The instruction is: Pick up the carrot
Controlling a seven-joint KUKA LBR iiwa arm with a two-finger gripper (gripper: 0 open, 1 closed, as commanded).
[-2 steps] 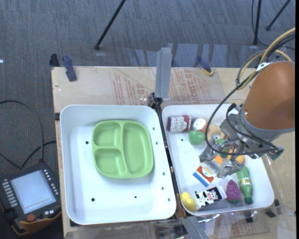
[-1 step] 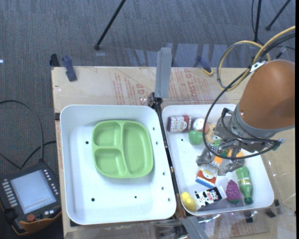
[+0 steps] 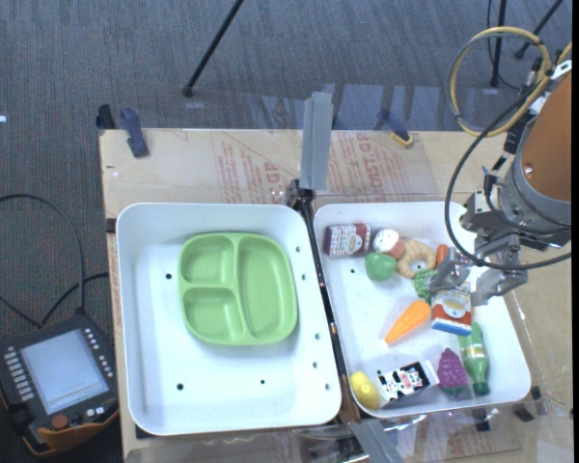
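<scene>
Left of centre, a green divided tray (image 3: pixel 238 287) sits in the left bin (image 3: pixel 135 258). Lower right, the carrot (image 3: pixel 408 321) lies loose in the right bin (image 3: pixel 352 287). Just right, the gripper (image 3: pixel 471 280) hovers, fingers spread, holding nothing.

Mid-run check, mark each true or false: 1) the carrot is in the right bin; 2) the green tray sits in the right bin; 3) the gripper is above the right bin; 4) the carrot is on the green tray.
1) True: the carrot lies in the right bin.
2) False: the green tray sits in the left bin.
3) True: the gripper hangs over the right bin, up and right of the carrot.
4) False: the carrot lies on the right bin's floor.
</scene>
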